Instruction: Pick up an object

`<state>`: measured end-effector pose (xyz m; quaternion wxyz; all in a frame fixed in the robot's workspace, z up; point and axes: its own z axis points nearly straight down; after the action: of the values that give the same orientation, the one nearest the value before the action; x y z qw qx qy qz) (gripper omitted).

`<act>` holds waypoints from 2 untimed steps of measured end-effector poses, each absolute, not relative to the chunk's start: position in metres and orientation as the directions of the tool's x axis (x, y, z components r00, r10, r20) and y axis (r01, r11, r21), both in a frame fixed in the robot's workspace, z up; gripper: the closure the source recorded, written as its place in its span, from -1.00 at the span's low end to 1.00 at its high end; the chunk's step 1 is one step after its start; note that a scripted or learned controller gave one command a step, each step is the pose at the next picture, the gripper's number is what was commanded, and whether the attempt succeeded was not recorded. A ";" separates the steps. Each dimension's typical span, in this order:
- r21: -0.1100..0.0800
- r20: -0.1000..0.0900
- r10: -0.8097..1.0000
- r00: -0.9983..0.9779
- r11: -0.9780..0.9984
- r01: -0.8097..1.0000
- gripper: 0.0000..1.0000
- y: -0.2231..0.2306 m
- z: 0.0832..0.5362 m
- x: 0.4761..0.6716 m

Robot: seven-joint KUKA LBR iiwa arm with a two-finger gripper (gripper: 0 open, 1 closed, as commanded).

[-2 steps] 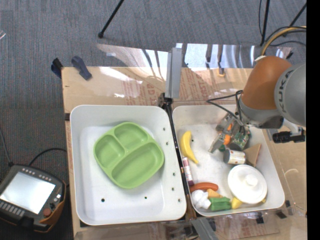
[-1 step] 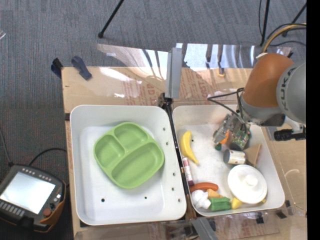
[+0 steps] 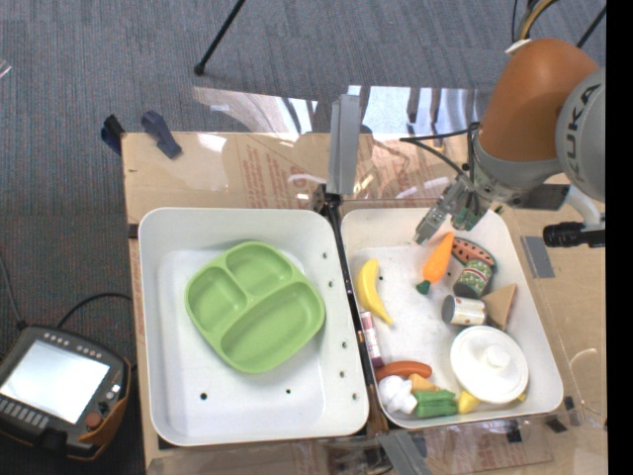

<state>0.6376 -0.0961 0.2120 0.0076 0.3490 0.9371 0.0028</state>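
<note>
My gripper (image 3: 447,228) hangs over the back of the right bin (image 3: 529,265), its two fingers (image 3: 429,229) spread apart, so it is open. Just below it lies an orange toy carrot (image 3: 437,260), with its thick end near the fingertips; nothing is held between the fingers. A yellow banana (image 3: 372,290) lies to the carrot's left. To its right are a watermelon-slice toy (image 3: 473,270), a small grey can (image 3: 463,311) and a brown wedge (image 3: 502,305). A white lidded bowl (image 3: 489,364) sits at the front right.
The left bin (image 3: 163,364) holds a green divided plate (image 3: 255,305). At the right bin's front lie a red sausage (image 3: 403,369), a white garlic toy (image 3: 398,394) and green and yellow pieces (image 3: 435,402). A tablet (image 3: 54,384) lies on the floor at the left.
</note>
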 end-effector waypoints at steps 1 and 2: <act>0.003 0.000 0.628 -0.778 0.778 0.628 1.00 -0.035 0.214 0.567; -0.001 0.004 0.452 -0.892 0.892 0.452 1.00 -0.115 0.160 0.555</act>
<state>0.5554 -0.1145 0.1603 -0.0021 0.2323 0.9727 -0.0001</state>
